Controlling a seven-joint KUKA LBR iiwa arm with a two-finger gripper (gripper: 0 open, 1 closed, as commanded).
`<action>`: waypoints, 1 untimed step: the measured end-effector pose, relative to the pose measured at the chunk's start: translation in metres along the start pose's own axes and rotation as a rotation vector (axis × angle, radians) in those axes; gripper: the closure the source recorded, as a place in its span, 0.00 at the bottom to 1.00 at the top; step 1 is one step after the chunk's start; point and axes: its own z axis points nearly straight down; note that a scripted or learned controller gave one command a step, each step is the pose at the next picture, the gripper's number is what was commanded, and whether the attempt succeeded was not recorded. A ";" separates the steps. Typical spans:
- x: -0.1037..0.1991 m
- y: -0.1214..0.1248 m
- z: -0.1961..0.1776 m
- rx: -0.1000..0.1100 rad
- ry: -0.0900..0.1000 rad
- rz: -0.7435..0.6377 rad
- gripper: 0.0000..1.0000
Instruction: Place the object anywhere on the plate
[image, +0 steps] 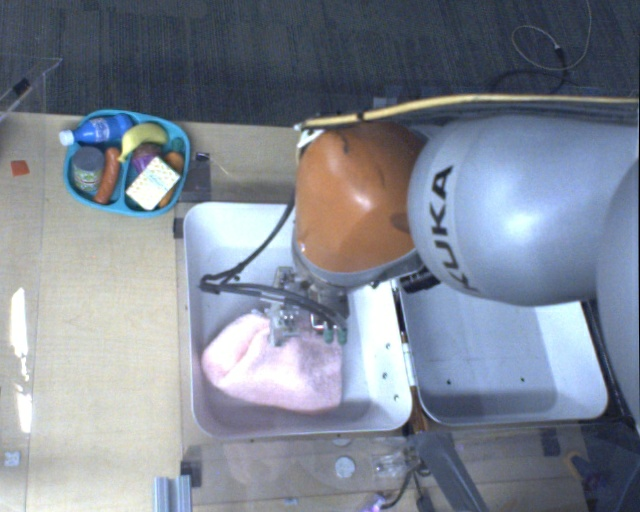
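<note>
From my remote station I see the arm (520, 200) reaching in from the right, its grey body and orange band covering the upper part of the left bin (205, 225), while the right bin (520, 380) sits alongside, touching or nearly touching it at the divide. Both bins rest on the worktop (90, 330). The pink cloth (270, 368), which I take to be the task's object, lies on the floor of the left bin, toward its near wall. It is a soft, rumpled oval lump; its long axis runs roughly left to right across the bin, dipping slightly toward the right end, with the narrower end pointing left and the broader bulk to the right. The end effector (303, 322) sits just over the cloth's upper edge, at or very near contact; whether its fingers are apart, together or clamped on fabric I cannot tell, as the wrist and cabling hide them. I cannot identify a plate with certainty; the only dish-like item is a small blue tray (72, 185) of toy groceries on the worktop, well apart at the upper left. My assessment: the task is at an early stage. The cloth is not lifted, no secure hold is evident, and pick-up, carry and placement are all left to do.
</note>
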 end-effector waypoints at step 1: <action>0.000 0.000 0.000 0.000 -0.001 0.000 0.00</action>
